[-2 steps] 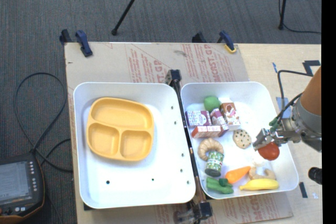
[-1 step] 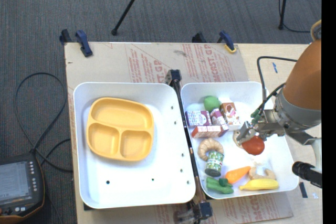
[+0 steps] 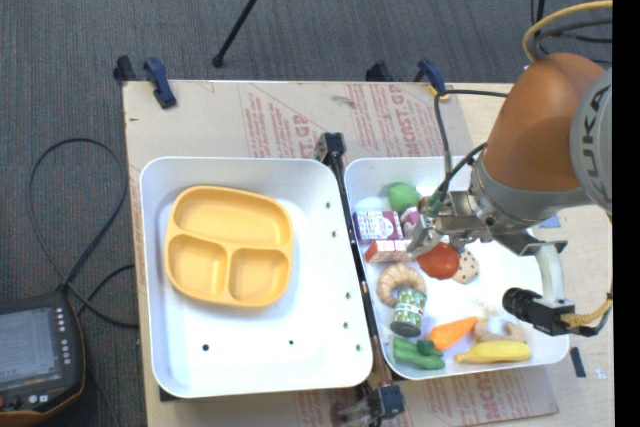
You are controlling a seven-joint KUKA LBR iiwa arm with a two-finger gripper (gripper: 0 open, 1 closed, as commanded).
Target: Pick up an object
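1. The nearest candidate for the pick is the tomato (image 3: 438, 262), lying in the right bin (image 3: 545, 355) just below the tool (image 3: 432, 233). A small speckled piece (image 3: 467, 266) touches its right side.
2. To the left of the tomato are a carton (image 3: 380, 223) and a croissant (image 3: 400, 278). A can (image 3: 408, 311) lies below the croissant, touching it.
3. A green ball (image 3: 403, 196) sits above the carton, near the bin's top wall.
4. Along the bin's lower edge lie a green vegetable (image 3: 417, 353), a carrot (image 3: 453, 331), a pale lump (image 3: 494, 325) and a banana (image 3: 494, 352), packed close together.
5. The tool hangs low over the clutter between carton and tomato. Nothing can be seen between its fingers, and whether they stand apart or together I cannot tell, because the wrist hides them.
6. The arm (image 3: 545, 140) reaches in from the right and covers much of the bin's upper right corner.
7. Step in hand, as I judge it: the reach down to a target, with no grasp made yet.
8. The next move calls for settling over one item, probably the tomato, without clipping the carton or croissant, then closing and lifting straight up.
9. The left bin (image 3: 180, 355) holds a yellow tray (image 3: 230, 245), well apart from the work. Both bins rest on the counter (image 3: 250, 115).
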